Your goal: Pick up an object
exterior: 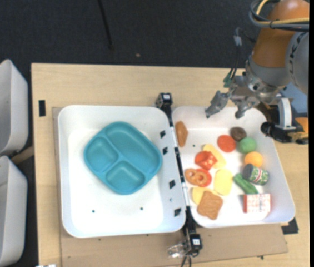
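A blue divided tray is seen lying in the left bin. In the right bin toy foods are gathered: a brown sausage by the left wall, a red pepper, a toast slice, a tomato, a green ball and a small carton. The gripper is held above the bin's far edge, its fingers spread apart with nothing between them.

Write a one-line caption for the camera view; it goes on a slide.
Open gripper hovers at the far end of the right bin of toy foods; a blue divided plate sits in the left bin.
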Robot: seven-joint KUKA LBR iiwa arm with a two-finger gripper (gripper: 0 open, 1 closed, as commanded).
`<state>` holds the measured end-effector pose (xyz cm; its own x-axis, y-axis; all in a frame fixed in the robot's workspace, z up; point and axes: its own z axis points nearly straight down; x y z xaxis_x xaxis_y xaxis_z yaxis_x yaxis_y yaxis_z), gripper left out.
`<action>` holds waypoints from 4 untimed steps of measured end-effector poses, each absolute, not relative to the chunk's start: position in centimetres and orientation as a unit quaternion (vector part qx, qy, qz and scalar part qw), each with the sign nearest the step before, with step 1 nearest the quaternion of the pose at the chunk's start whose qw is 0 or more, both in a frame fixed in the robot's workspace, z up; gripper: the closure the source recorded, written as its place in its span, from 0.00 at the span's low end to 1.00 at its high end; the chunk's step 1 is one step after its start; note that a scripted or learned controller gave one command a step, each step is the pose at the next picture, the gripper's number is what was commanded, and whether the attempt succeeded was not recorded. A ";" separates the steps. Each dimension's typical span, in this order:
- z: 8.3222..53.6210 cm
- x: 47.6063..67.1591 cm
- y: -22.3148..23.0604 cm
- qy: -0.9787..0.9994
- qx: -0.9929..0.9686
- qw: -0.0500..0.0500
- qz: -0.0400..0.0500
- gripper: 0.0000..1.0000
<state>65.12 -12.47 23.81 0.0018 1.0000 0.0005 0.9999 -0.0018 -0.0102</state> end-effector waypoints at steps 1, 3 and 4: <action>24.5 65.3 -12.4 -0.707 -0.707 0.000 0.000 0.00; 14.3 64.8 -13.3 -0.707 -0.707 0.001 0.002 0.00; 9.9 64.9 -13.4 -0.706 -0.708 -0.001 0.001 0.00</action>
<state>64.86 -13.44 9.88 0.0024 1.0000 -0.0026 1.0000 -0.0024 -0.0005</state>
